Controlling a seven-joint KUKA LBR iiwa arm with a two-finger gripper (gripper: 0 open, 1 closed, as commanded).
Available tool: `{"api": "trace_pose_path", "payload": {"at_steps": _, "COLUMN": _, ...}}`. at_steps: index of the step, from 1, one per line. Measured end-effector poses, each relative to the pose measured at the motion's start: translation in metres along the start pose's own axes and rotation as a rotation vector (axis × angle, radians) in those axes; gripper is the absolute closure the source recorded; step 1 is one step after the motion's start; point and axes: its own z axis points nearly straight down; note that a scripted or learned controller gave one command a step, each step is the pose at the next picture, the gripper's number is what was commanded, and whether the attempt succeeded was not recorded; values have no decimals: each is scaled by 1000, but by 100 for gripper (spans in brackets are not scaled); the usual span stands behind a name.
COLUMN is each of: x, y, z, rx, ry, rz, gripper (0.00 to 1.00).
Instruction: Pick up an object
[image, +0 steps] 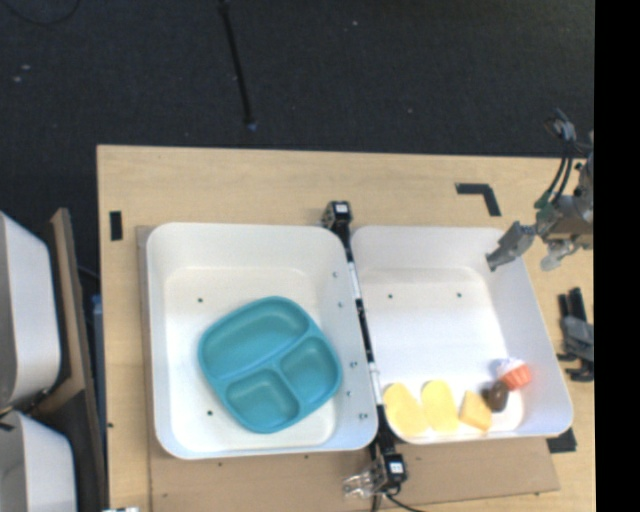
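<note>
From my feed I see the worktop (300, 185) carrying two shallow white bins side by side. The left bin (180, 290) holds a teal divided plate (268, 364) with three compartments, lying flat a little toward the near side. The right bin (430, 300) has its things bunched along the near edge: two pale yellow rounded pieces, one (401, 408) just beside the other (438, 403), then a yellow wedge (475, 411) next to them, a small dark brown object (497, 398) touching the wedge, and an orange and white piece (514, 375) just above that, near the bin's right wall. The jaws (530, 243) sit at the far right corner of the right bin, over its rim, well apart from the cluster of objects. They look spread, one grey finger (505, 246) angled out over the bin's corner and the other toward the right edge, and I see nothing between them.
</note>
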Motion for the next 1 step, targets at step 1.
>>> {"api": "trace_pose_path", "payload": {"at_steps": 1, "x": 1, "y": -3, "z": 62, "rx": 5, "ry": 1, "rz": 0, "gripper": 0}}
